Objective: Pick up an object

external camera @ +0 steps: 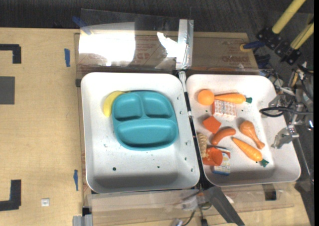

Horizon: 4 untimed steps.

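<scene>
Across the right bin [286,168], white and shallow, a scatter of toy food: orange ball [205,96] at far left, far carrot [230,97] beside it, near carrot [246,149] with green tip, orange drumstick [250,133], small carton [224,108]. To the left, left bin [94,135] holding teal divided plate [144,119], overlapping yellow piece [108,101]. At the right rim, pincer [283,139]; grip impossible to tell.
</scene>
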{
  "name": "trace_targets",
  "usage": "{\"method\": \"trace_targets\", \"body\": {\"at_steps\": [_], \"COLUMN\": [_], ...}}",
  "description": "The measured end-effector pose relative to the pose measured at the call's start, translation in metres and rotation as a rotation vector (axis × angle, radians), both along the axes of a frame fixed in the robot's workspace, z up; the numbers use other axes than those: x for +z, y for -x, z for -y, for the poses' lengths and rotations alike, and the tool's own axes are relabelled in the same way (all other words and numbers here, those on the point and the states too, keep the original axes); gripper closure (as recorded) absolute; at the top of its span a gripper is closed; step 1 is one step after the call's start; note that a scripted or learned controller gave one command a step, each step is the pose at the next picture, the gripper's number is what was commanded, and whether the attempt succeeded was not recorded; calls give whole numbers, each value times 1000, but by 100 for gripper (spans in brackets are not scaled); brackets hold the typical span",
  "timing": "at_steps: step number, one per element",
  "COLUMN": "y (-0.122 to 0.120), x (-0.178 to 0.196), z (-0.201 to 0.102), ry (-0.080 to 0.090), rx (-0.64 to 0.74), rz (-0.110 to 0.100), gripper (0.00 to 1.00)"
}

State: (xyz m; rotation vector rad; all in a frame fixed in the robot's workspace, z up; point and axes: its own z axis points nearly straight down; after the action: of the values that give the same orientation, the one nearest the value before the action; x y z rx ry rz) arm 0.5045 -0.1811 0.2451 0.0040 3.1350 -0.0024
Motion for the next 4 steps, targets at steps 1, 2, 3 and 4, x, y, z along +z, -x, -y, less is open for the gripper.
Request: {"method": "trace_targets", "body": {"at_steps": [1,2,3,4], "y": [-2,16,-13,3], "x": [-150,-156,-156,-156], "z": [4,-25,-23,-44], "ry": [0,2,2,2], "rx": [-8,-48,-23,-17], "rz": [0,8,8,8], "gripper": [0,0,0,0]}}
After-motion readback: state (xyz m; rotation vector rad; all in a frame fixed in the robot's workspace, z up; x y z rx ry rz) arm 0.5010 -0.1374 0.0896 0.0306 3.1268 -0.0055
